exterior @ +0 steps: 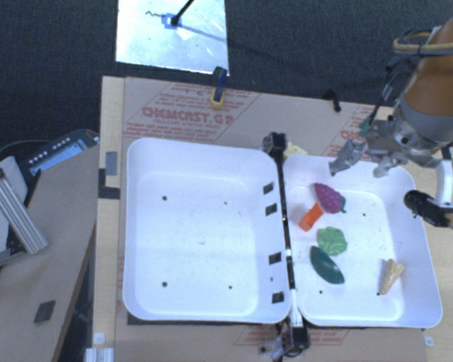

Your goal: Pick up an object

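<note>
While the claw [365, 160] hangs spread over the right bin [419, 252], five things sit there — purple [329, 197], orange [311, 216], two green, one cone [391, 274].

Two bins side by side: left bin [200, 229], right bin [403, 305]. Right bin holds five items: eggplant [328, 197] rearmost, carrot piece [311, 216] just left-front of it, lettuce [332, 240] then leaf [327, 265] toward front, cone [391, 275] at right. Gripper [363, 159] over right bin's rear edge.
</note>
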You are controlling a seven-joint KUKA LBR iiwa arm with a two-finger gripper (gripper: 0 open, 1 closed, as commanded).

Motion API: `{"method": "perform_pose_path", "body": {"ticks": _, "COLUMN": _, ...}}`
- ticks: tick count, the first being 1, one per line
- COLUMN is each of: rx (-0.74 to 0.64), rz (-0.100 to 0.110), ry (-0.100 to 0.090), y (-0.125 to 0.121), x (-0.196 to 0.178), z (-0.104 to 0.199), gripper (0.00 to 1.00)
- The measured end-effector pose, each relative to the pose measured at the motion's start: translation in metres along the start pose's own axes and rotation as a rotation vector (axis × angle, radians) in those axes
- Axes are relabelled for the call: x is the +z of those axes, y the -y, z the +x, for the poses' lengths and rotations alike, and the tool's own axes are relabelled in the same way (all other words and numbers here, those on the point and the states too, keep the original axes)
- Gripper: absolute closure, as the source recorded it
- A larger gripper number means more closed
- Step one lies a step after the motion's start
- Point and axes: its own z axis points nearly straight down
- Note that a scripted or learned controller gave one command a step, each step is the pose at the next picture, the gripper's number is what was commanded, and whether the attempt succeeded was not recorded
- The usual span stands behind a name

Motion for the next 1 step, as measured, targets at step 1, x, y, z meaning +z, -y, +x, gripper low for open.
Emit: {"method": "perform_pose_path", "body": {"ticks": 1, "rx": 0.005, "rz": 0.003, "ry": 0.001, "y": 0.0017, "x": 0.0769, "z": -0.0565, "gripper": 0.00}}
